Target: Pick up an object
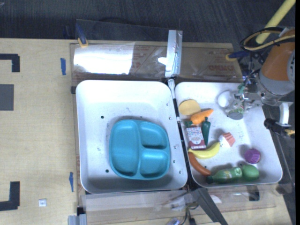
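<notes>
1. While reaching over the far right corner of the right bin (pixel 265 135), cannot tell of the gripper (pixel 241 100) whether wide, narrow or holding.
2. Just beside it, a pale blurred object (pixel 224 99).
3. Near the left edge: carrot (pixel 200 117), red carton (pixel 194 136), banana (pixel 206 151).
4. Along the near edge: green bottle (pixel 229 174).
5. Mid left bin (pixel 93 107): blue tray (pixel 139 149).

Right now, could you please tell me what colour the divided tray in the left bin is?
The divided tray is light blue, as the camera view shows.
</notes>
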Controlling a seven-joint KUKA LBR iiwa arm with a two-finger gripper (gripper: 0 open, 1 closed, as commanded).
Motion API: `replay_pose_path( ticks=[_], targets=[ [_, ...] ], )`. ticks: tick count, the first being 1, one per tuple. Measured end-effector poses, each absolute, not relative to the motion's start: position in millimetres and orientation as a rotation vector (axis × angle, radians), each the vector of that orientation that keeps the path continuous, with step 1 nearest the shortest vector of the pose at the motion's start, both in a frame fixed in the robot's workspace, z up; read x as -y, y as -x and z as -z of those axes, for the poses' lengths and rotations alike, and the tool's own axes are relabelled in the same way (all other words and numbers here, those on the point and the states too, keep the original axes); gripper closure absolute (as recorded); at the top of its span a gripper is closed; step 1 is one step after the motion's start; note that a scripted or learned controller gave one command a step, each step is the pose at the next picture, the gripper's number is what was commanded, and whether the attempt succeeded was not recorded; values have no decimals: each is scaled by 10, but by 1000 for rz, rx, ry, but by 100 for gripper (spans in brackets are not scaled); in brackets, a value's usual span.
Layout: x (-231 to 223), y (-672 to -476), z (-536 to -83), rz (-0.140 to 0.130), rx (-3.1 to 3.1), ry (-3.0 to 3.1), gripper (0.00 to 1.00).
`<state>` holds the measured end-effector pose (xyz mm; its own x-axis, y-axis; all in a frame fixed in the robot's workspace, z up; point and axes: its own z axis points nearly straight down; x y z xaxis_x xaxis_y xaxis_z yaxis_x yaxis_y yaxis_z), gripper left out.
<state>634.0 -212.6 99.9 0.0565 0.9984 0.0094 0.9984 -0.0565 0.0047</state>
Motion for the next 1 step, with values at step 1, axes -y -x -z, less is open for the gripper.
replay_pose_path(
  ticks=[1],
  targets=[
    [1093, -6333, -2089, 13, 2161, 2289, 100]
  ],
)
